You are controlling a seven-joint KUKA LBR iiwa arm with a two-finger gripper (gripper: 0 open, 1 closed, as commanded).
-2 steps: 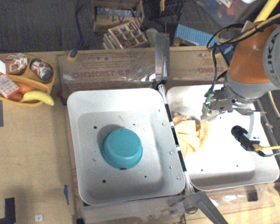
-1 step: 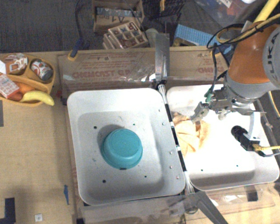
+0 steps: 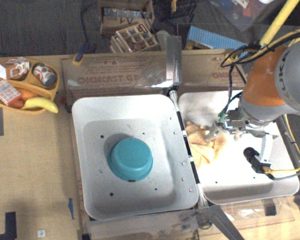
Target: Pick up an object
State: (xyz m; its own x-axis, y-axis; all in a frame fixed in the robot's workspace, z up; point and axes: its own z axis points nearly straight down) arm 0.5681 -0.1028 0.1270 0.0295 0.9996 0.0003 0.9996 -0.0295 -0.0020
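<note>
A view from above of two shallow white bins side by side on a table. The grey arm (image 3: 269, 84) reaches in from the right, over the right bin (image 3: 245, 192). Its pincer (image 3: 222, 123) sits low in the upper middle of that bin and points left. Whether it is apart or together cannot be told from this angle.

The nearest thing to take is a crumpled tan object (image 3: 203, 145). It lies in the right bin's left half, close against the wall shared with the left bin (image 3: 89, 115). It sits just left of and slightly below the pincer, so near that the tip seems to overlap its upper right edge; actual contact is unclear. Its shape is irregular, with no clear long axis, perhaps a little longer along the dividing wall.

Judged from this, the move is short: left and down. The shared wall crowds the object's far side, leaving little room there. The right bin's floor is open to the right and toward the bottom.

A teal bowl (image 3: 131, 158) sits upside down in the middle of the left bin, well apart from the pincer.
</note>
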